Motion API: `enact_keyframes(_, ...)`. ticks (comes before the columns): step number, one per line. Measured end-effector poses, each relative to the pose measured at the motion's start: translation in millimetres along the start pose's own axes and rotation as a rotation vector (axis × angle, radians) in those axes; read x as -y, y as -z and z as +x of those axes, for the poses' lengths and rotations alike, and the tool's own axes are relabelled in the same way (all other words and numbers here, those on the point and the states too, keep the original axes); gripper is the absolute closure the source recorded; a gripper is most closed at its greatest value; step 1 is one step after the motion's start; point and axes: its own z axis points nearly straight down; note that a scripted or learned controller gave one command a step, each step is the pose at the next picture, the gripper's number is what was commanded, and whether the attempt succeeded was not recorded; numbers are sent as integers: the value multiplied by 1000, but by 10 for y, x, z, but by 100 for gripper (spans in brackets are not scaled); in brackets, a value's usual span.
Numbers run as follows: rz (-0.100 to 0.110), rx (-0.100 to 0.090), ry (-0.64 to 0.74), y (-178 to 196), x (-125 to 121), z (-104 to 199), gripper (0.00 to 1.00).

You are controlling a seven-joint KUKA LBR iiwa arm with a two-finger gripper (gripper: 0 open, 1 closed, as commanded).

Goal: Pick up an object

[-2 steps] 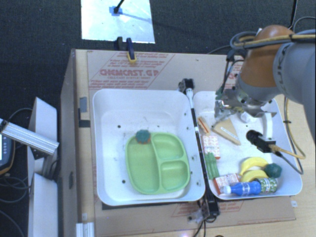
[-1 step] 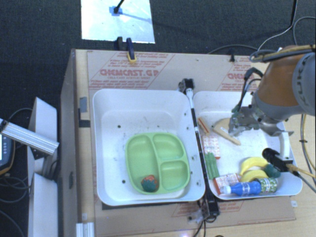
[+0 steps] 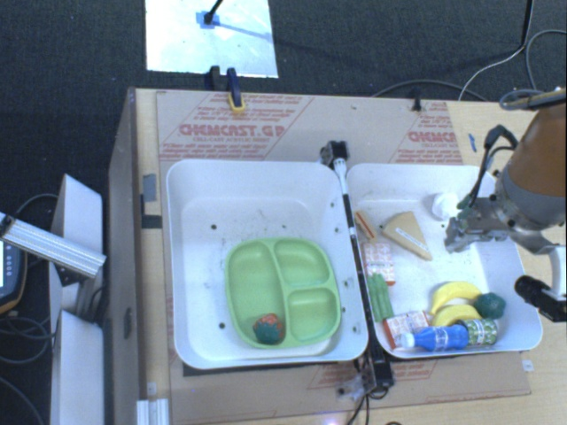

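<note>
- The table [image 3: 292, 122] has a pale brown top with red lettering, and it stands on dark grey carpet [image 3: 71, 51].
- Two white bins sit side by side: the left bin [image 3: 204, 193] holds a green divided plate [image 3: 283, 286] with a small red-and-green ball [image 3: 269, 328] in its near-left section.
- The right bin [image 3: 390, 189] holds a cheese wedge [image 3: 407, 234], bananas [image 3: 454, 301], a blue bottle [image 3: 446, 336], a green stick [image 3: 379, 295] and small packets.
- The end effector [image 3: 462, 232] hangs over the right bin, near the cheese wedge; I cannot tell how far it is open, and nothing is seen in it.
- A shiny square sheet [image 3: 211, 23] lies on the carpet beyond the table.
</note>
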Motion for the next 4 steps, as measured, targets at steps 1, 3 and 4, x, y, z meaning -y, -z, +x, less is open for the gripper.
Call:
enact_keyframes(1, 0, -1, 1, -5, -1, 10, 0)
enact_keyframes(3, 1, -2, 4, -1321, -675, -104, 0)
enact_keyframes(4, 2, 0, 0, -1314, 45, -721, 0)
